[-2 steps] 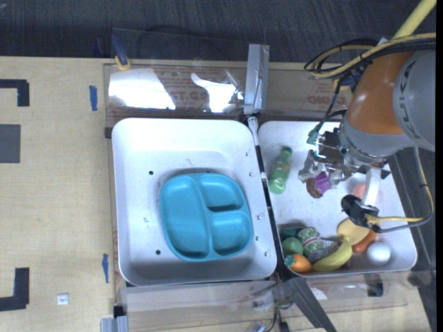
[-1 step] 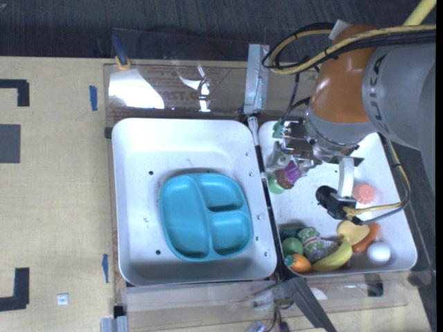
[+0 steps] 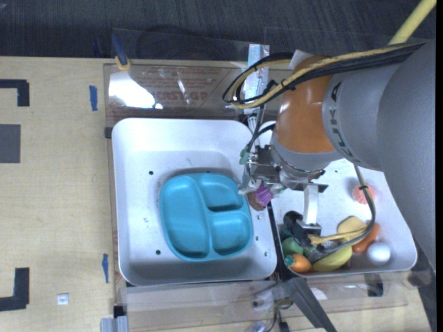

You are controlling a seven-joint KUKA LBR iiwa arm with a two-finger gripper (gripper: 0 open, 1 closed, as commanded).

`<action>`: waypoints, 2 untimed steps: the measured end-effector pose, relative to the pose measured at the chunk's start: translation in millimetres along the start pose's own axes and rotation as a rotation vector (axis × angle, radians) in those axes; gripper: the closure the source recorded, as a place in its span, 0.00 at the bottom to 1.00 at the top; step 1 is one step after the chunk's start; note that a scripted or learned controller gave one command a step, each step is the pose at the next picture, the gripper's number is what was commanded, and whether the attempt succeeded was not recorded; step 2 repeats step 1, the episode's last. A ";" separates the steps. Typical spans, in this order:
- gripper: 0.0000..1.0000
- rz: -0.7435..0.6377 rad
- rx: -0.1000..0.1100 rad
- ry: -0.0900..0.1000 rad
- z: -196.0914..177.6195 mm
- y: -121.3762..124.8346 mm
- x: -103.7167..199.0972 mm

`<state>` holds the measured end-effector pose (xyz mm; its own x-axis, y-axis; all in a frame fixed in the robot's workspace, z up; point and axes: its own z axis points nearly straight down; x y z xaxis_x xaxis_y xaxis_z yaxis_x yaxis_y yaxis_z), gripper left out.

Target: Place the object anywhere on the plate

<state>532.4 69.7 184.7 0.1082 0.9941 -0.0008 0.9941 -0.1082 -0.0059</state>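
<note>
Two white bins fill my bench. At the blue plate's three o'clock rim, my gripper pinches a small purple object between near-closed fingers; the wrist hides the fingertips and the object's top.

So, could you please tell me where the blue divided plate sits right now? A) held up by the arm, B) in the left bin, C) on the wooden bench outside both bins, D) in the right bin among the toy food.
B: the blue plate lies flat on the floor of the left bin, while the toy food is heaped in the right bin.
</note>
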 end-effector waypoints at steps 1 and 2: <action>0.00 0.001 -0.002 0.000 -0.7 0.5 -0.6; 0.00 0.001 -0.002 0.000 -0.7 0.5 -0.6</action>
